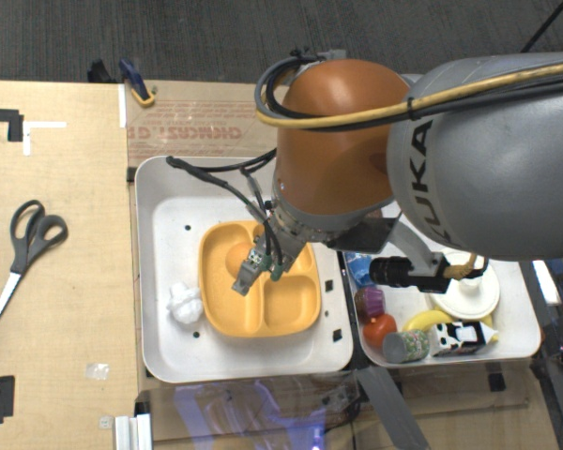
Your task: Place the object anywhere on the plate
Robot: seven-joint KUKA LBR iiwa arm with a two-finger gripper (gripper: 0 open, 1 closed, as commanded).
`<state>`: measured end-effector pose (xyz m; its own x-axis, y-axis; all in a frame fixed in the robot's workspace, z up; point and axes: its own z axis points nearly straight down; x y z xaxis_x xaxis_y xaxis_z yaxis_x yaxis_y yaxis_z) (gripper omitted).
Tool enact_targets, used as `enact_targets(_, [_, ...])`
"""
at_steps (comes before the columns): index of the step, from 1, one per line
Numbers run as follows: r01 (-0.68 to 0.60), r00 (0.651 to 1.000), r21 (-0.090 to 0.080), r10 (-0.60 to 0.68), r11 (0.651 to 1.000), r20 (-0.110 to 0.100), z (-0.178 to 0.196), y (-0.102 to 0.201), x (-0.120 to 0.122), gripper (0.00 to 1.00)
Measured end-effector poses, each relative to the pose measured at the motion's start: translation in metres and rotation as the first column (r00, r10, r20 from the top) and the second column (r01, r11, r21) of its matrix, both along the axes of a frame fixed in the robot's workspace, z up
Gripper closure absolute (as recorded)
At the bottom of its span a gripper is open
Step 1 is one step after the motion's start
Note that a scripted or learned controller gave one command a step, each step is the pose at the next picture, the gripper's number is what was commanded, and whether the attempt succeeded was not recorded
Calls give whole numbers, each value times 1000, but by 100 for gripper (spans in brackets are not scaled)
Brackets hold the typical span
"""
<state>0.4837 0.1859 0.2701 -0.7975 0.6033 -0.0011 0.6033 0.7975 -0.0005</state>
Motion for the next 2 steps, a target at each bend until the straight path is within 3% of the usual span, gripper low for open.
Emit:
enact_targets(1, [-294,956,0,294,956,2,70,29,-5,100])
enact_targets(2, [-294,956,0,294,956,1,70,29,-5,0])
